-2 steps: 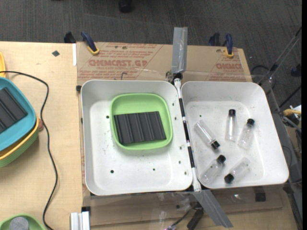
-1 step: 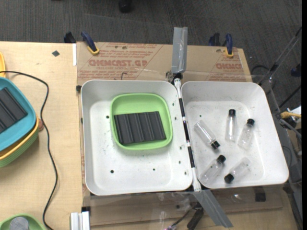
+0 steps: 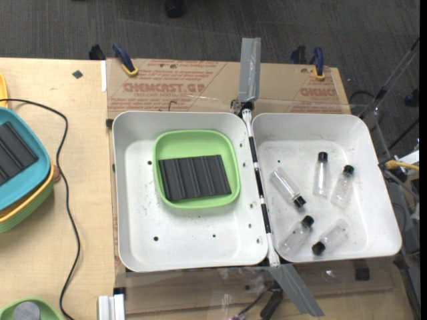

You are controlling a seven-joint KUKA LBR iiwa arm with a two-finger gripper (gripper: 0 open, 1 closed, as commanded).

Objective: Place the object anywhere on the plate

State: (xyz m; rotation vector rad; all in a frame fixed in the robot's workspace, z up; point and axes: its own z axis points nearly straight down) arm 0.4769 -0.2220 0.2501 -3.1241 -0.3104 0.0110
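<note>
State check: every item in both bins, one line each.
Square green plate: flat in left white bin, bearing only a black ribbed mat.
Five clear plastic vials with black caps: all lying down, capped, in right white bin, none on the plate.
</note>
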